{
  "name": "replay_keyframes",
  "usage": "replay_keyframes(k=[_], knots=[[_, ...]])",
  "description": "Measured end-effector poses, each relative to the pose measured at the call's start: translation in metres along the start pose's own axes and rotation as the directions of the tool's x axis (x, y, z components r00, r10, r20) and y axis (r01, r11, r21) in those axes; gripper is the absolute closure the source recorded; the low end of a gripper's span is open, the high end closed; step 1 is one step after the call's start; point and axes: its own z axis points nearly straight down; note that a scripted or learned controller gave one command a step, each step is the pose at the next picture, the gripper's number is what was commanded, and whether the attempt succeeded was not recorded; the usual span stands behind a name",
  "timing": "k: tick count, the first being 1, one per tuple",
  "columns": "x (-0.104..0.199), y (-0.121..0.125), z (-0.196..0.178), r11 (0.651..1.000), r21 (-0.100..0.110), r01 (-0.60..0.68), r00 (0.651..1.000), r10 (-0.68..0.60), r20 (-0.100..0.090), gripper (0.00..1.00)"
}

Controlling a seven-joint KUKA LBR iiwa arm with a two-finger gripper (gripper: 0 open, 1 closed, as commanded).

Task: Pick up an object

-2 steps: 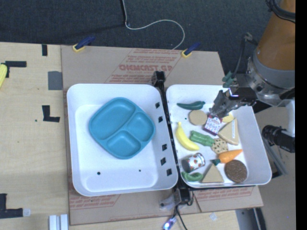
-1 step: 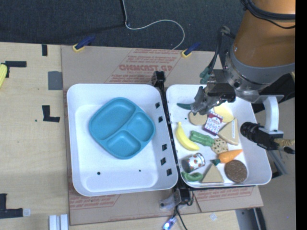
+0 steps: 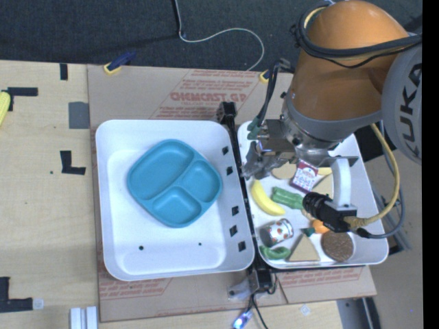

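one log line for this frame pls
arm: over right bin | gripper: low at bin's left edge, above banana | grasp: none visible | left bin: blue divided plate | status: pick not done

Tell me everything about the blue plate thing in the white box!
The blue plate is a smooth, plastic-looking tray with rounded corners and three sunken sections divided by raised ridges. It lies flat, turned at a slant, on the floor of the left bin, a bit toward the bin's far side. It looks bare, with nothing lying in its sections. It sits apart from the bin's walls, and the gripper is over in the right bin.
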Motion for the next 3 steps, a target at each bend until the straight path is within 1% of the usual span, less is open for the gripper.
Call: replay_keyframes(k=[1, 3], knots=[[0.047, 0.000, -0.018, 1.000, -0.003, 0.001, 1.000, -0.001, 0.000, 1.00], [0.047, 0.000, -0.036, 1.000, 0.002, 0.004, 1.000, -0.004, 0.000, 1.00]])
